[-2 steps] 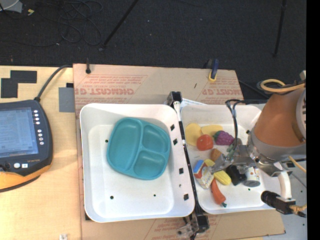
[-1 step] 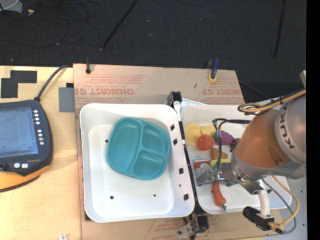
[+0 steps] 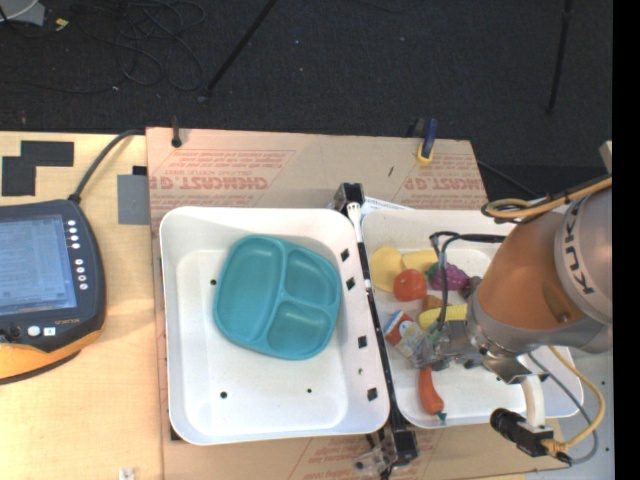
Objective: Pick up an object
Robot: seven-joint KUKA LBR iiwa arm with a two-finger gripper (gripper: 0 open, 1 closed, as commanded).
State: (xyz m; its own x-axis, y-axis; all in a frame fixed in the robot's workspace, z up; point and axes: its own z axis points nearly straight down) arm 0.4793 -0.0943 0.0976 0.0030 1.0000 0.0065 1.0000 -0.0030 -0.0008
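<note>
Cardboard (image 3: 300,173) covers your bench under two shallow white bins, with a dark cable-strewn floor behind it.

Nearest you, in the right bin (image 3: 570,403), an orange carrot-like piece (image 3: 430,392) lies close to the front rim. Just beyond it the gripper (image 3: 432,343) is down among the toys, reached in from the right on the grey arm (image 3: 585,258) with its orange band (image 3: 520,283). The wrist blocks your view of the tips, so you cannot tell how the hand stands, or whether anything sits between the fingers. Nothing is visibly lifted. Judge the pick as not yet done: the arm is at grasp height in the pile, and closing, lifting and carrying off are all left to show.

The candidates are a small cluster of play food. A yellow banana-like piece (image 3: 443,316) lies just beside the gripper, and a small red-and-white item (image 3: 398,325) sits to its left. Further back you see a red tomato-like ball (image 3: 408,285), a yellow lump (image 3: 386,265) touching it, another yellow piece (image 3: 420,259) and purple grapes (image 3: 452,277). They are crowded, so expect neighbours to shift.

In the left bin (image 3: 190,368), a teal divided plate (image 3: 279,296) rests well apart from the action. A tablet-like pendant (image 3: 45,268) lies far left on the bench.
</note>
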